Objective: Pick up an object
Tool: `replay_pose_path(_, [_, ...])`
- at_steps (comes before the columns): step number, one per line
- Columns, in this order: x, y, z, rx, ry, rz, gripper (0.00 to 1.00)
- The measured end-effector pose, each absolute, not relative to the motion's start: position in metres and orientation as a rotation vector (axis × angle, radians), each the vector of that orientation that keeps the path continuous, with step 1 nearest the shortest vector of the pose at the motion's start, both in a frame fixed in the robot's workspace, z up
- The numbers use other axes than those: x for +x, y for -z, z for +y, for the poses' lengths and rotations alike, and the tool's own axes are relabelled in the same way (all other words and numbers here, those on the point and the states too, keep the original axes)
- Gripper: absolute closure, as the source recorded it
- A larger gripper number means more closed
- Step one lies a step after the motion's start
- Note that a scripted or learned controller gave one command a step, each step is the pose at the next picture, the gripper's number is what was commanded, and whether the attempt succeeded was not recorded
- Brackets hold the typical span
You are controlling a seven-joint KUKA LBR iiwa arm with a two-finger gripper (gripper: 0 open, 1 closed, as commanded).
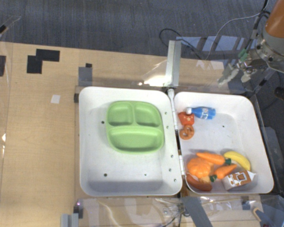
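Tool point(239, 67) hung at the view's upper right, above the far edge of the right bin point(252, 138), below the orange band of the arm point(277, 27); whether it was open or closed could not be told. Carrots point(217, 164), a banana point(238, 159) and a bottle point(201, 113) lay in that bin. A green tray point(134, 126) sat in the left bin point(92, 146).

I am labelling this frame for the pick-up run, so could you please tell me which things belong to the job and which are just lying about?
Belongs to the job:
- grey two-finger tool
- blue plastic bottle
- yellow toy banana
- two orange toy carrots
- small brown-and-white carton
- red ring-shaped toy

Just lying about:
- green divided plastic plate
- loose cables
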State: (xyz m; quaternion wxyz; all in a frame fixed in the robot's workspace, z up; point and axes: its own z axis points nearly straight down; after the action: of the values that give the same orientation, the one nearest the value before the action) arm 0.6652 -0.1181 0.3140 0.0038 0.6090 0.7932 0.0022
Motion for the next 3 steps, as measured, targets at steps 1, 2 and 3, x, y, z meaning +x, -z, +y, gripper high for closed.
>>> replay_pose_path(1, [0.665,-0.314,-0.118,1.909,-0.007,2.486,0.0])
replay_pose_path(2, [0.67,-0.431,-0.081,1.887,-0.01,2.5,0.0])
replay_pose_path(3, [0.661,-0.302,-0.081,1.988,-0.004,2.428,0.0])
